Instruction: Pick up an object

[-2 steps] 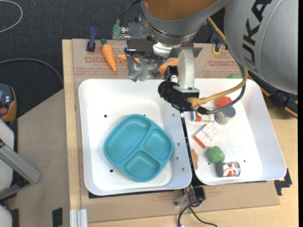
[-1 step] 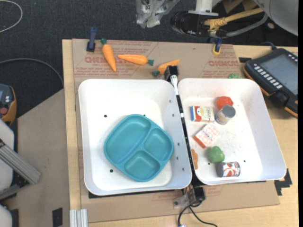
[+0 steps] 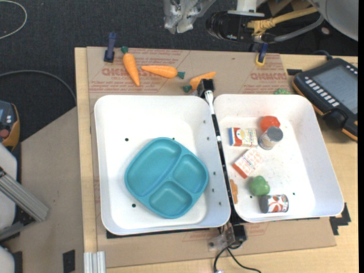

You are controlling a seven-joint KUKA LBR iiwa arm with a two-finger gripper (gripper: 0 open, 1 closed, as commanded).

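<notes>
Two shallow white bins sit side by side on a brown cardboard sheet (image 3: 170,67) printed with faded red lettering. The left bin (image 3: 108,152) is smooth, glossy plastic with rounded corners, and it holds one teal tray (image 3: 166,177), a rounded-square dish moulded into three compartments, lying tilted across the bin floor. A few small dark dots mark the white floor around it.

The right bin (image 3: 307,152) holds six small things. Two are cartons: one flat box (image 3: 243,136) with red and yellow print near the bin's left wall, and one pale box (image 3: 248,163) with red print just below it, turned on a diagonal. Two are cans: a grey-topped can (image 3: 271,137) touching a round red-orange ball (image 3: 269,122) behind it, and a red-and-white can (image 3: 274,203) lying on its side near the front rim. One green lump (image 3: 259,185), rounded and matt, sits just above that lying can. A thin orange strip (image 3: 233,191) lies along the seam between the bins.

Three toy carrots lie on the cardboard behind the left bin: one (image 3: 131,68) slanted, one (image 3: 162,71) nearly level, one (image 3: 202,79) short and close to the black hinge clip (image 3: 207,86). Two blue clamps (image 3: 110,47) pin the sheet's far edge, the second one (image 3: 261,54) on the right.

The gripper (image 3: 181,13) hangs at the top edge, metallic and translucent, well behind both bins; whether its fingers are apart or together I cannot tell. A black pendant (image 3: 327,90) rests at the right.
</notes>
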